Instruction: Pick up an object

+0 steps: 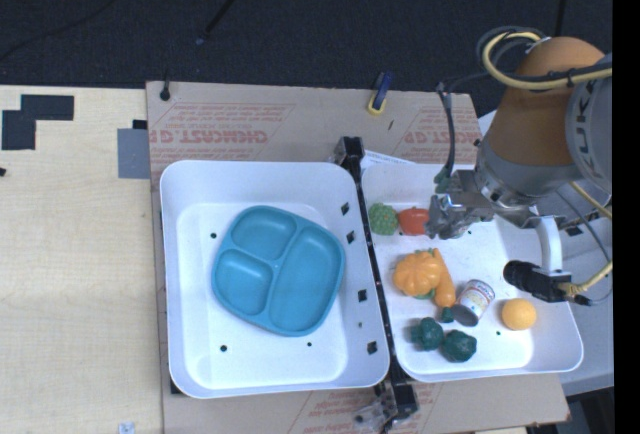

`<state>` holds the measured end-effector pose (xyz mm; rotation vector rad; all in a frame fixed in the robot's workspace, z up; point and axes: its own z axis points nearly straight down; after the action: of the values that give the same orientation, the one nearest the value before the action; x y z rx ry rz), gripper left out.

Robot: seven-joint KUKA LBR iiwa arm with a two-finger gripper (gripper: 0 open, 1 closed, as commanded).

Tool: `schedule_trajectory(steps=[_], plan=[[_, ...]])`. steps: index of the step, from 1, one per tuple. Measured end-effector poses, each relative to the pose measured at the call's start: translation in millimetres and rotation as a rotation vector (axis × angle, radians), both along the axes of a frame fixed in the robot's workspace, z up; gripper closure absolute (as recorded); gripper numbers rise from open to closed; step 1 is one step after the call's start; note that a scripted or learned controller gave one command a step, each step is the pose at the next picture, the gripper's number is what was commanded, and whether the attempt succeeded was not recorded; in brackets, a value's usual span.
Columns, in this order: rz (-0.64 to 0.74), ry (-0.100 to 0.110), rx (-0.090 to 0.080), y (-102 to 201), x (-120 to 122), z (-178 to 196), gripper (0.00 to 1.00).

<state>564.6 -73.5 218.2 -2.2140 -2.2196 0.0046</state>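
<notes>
From where I'm watching, nearest in the right bin (560, 347) there's a pair of dark green lumpy things (444, 339), with a small tin can (475, 300) on its side and an orange ball (518, 314) just beyond them. Next back is the orange-yellow pepper-looking toy (420, 274), near and slightly left of the end effector (446, 218). Just left of the end effector sit a red tomato-ish piece (413, 220) and a green leafy piece (383, 218), the red one almost touching it. Can't tell if the end effector is open or closed. The left bin (185, 322) holds a blue divided plate (277, 268), all on the table (70, 272).
</notes>
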Motion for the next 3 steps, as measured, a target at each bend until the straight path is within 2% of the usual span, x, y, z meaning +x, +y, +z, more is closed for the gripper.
schedule_trajectory(steps=[1, 2, 3], plan=[[0.001, -0.002, 0.000, 45, -29, 20, 1.00], [-0.004, -0.001, -0.003, 34, -25, 1, 1.00], [-0.001, -0.005, -0.002, 43, -29, 19, 1.00]])
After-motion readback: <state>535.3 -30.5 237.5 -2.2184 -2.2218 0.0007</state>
